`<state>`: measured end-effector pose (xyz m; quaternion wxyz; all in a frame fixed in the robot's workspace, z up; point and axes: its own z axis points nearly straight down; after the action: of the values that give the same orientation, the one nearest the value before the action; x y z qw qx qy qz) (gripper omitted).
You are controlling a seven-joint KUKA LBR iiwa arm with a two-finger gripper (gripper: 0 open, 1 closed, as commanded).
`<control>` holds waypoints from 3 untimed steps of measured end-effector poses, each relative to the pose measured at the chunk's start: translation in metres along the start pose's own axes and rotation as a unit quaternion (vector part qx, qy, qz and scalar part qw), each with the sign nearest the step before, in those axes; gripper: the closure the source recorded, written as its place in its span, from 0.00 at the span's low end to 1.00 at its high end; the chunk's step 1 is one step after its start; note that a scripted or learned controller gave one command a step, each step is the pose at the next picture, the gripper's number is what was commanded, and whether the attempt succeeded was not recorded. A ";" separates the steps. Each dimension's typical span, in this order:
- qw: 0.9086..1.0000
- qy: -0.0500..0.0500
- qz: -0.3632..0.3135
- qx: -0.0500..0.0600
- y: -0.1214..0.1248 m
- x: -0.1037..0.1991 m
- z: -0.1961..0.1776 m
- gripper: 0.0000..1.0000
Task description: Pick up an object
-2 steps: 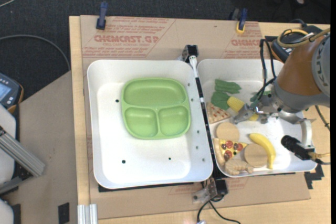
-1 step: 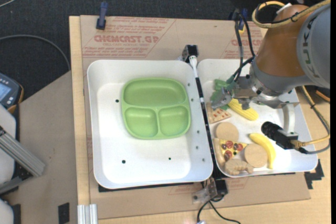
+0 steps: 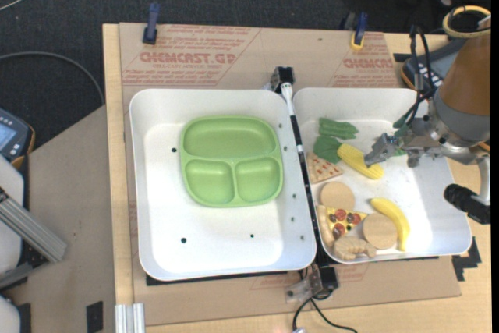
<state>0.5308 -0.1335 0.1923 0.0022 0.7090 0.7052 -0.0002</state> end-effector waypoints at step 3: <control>1.000 0.000 -0.003 -0.002 -0.050 -0.016 -0.270 1.00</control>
<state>0.4804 -0.1487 0.4624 0.0038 0.7067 0.7075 0.0009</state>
